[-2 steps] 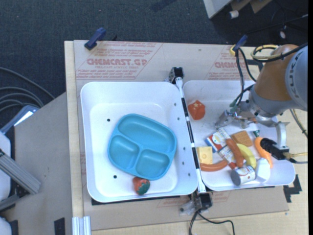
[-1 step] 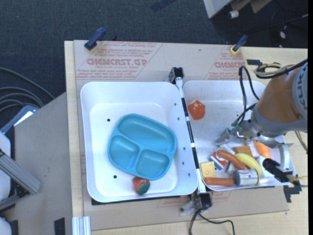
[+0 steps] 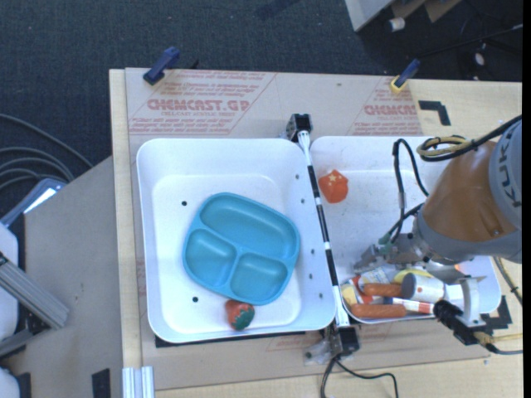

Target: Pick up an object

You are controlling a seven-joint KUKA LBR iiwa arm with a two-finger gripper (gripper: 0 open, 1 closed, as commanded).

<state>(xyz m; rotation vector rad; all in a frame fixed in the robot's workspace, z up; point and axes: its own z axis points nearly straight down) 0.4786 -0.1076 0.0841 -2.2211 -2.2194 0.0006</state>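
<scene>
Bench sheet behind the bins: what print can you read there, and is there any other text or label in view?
"CHEMCAST GP" in red, upper left of the sheet; the smaller red lines under it are too blurred to read.
Red print on the sheet's upper right: same style, too blurred to read.
Dark letters on the arm: cut off at the edge, unreadable.

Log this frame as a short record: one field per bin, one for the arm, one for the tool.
left bin: shallow white bin holding a blue three-compartment plastic tray and a small red-and-green strawberry-like toy by its near wall
right bin: shallow white bin holding a small orange-red rounded toy near its far left, plus a cluster of red, orange and white items at its near end
arm: grey arm with orange band, lowered over the right bin's near end
tool: above the cluster, fingers hidden
</scene>
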